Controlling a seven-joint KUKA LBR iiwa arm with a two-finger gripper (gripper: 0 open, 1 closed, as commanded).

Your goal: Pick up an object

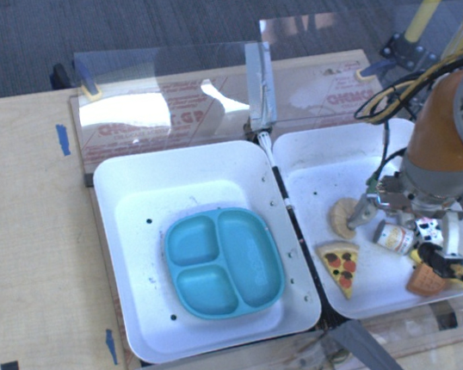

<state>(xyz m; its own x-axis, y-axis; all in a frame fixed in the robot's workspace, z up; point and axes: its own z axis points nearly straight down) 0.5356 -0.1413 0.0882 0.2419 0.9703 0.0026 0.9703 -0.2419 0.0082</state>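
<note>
We are hovering gripper over right bin; grip state unclear. Cookie sitting at nine o'clock; we are advising centring before closing.

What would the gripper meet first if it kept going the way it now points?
Probably the round tan cookie-like piece in the right bin: the gripper points toward the picture's left and its tip sits right beside that piece. Its height above the piece is unclear, so it might pass over.

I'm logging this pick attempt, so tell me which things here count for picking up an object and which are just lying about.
For the job:
gripper
round cookie-like piece
pizza slice toy
small jar
orange-brown piece
right bin

Lying about:
blue divided tray
left bin
</note>
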